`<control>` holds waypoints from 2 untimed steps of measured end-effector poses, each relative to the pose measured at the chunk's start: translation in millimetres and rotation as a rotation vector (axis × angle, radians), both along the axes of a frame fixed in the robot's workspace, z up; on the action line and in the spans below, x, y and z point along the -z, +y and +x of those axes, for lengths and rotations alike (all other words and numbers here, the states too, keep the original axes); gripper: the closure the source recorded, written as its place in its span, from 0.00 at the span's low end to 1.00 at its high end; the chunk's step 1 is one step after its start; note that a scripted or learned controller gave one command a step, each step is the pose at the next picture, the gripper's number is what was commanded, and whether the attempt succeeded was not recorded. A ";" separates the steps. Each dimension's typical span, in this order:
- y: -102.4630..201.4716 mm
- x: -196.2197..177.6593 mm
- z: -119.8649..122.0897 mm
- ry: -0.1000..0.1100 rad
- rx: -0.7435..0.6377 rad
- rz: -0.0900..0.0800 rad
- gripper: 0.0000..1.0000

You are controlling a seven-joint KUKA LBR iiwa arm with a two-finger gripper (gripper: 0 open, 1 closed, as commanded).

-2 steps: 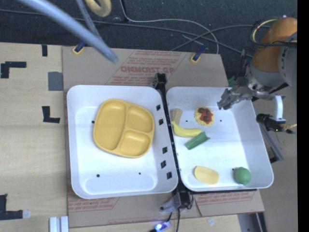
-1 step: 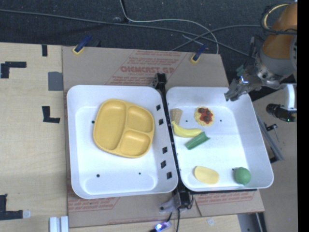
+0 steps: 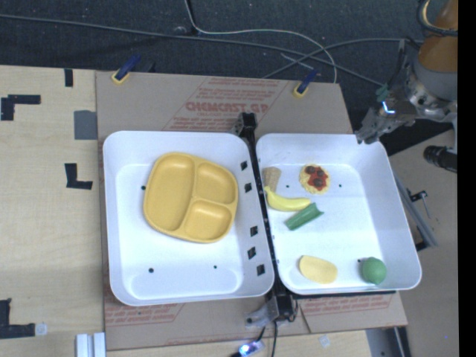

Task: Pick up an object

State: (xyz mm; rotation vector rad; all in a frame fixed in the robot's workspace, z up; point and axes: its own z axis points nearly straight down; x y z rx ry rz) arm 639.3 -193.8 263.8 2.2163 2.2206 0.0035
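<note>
The right bin (image 3: 394,199) holds several small food items. A yellow banana (image 3: 285,201) touches a green pod (image 3: 303,216) near the bin's left side. A tan piece (image 3: 271,176) and a round biscuit with red topping (image 3: 314,178) lie toward the back. A pale yellow oval (image 3: 318,268) and a green ball (image 3: 373,270) rest near the front edge. My gripper (image 3: 370,131) hangs at the bin's back right corner, above the rim and apart from every item. Nothing shows in it.
A yellow divided plate (image 3: 190,197) lies in the left bin (image 3: 126,259). Both bins sit on a cardboard sheet (image 3: 223,99) held by clips. Cables run across the dark floor behind. A hinge strip (image 3: 256,229) joins the bins.
</note>
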 end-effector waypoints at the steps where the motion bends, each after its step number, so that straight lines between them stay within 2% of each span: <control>1: 52.4 16.3 -15.2 0.007 -0.003 0.003 1.00; 2: 93.6 18.0 -36.5 0.007 -0.002 0.002 1.00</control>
